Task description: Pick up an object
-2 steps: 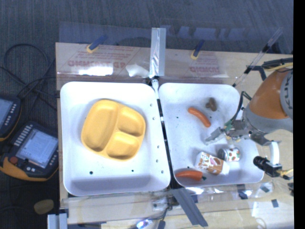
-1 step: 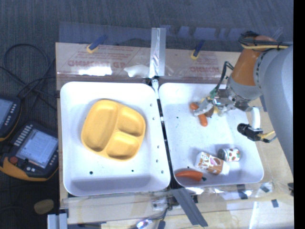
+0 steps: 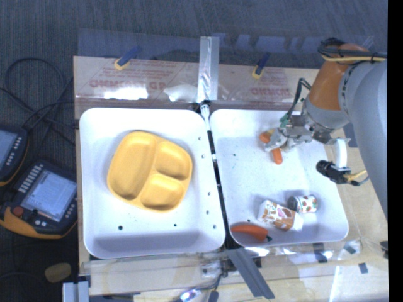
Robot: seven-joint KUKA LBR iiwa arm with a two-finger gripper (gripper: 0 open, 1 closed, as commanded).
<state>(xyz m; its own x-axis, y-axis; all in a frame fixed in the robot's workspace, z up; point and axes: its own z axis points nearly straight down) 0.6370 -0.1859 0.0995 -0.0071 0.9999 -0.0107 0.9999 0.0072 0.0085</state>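
Note:
My gripper (image 3: 285, 139) is low over the far part of the right bin (image 3: 239, 168), below the arm's orange band (image 3: 327, 87). A small orange piece (image 3: 277, 156) lies just in front of it, and a second orange bit (image 3: 266, 137) sits at its left side. I cannot see whether either one touches the gripper. Near the front of the same bin lie a printed carton (image 3: 279, 214), a small can (image 3: 305, 203) and a red-orange sausage-like item (image 3: 250, 231).
A yellow sectioned plate (image 3: 151, 170) lies in the left bin (image 3: 94, 225). A raised divider (image 3: 214, 162) separates the bins. The arm's grey body (image 3: 371, 124) looms over the right bin's right edge. Cables and a handheld pendant (image 3: 41, 197) lie left of the bench.

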